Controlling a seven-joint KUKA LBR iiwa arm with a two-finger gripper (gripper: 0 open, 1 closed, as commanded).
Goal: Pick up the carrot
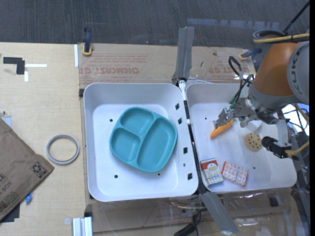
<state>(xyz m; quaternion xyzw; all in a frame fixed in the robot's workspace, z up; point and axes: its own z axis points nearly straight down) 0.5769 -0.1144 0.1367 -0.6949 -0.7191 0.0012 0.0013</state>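
Two small packets lie nearest the camera, at the front of the right bin (275, 178): a white carton with an orange picture (211, 171) and, just beside it, a pink patterned packet (235, 173). A little farther back in that bin sits a round tan cookie (253, 141), apart from both packets.

Farther in again lies the carrot (222, 128) — orange, slanted, its lower end toward the bin's left wall. The jaws (226, 117) are at the carrot's upper end, touching or nearly touching it; whether they are open, closed, or actually gripping the carrot cannot be told from this view, since the dark metal parts blur together there. The arm (278, 75), grey with its orange band, reaches in from the right above the bin's far right corner, cables trailing around it.

The left bin (93, 146) holds a teal divided plate (143, 139) with three compartments, set near its middle.

On the table (39, 102) left of the bins lies a grey ring of tape (62, 148), and a brown cardboard box (17, 171) pokes in from the left edge. Behind the bins lies flat cardboard with red lettering (128, 63) — a grey upright post (185, 53) stands at the far end of the gap between the bins.
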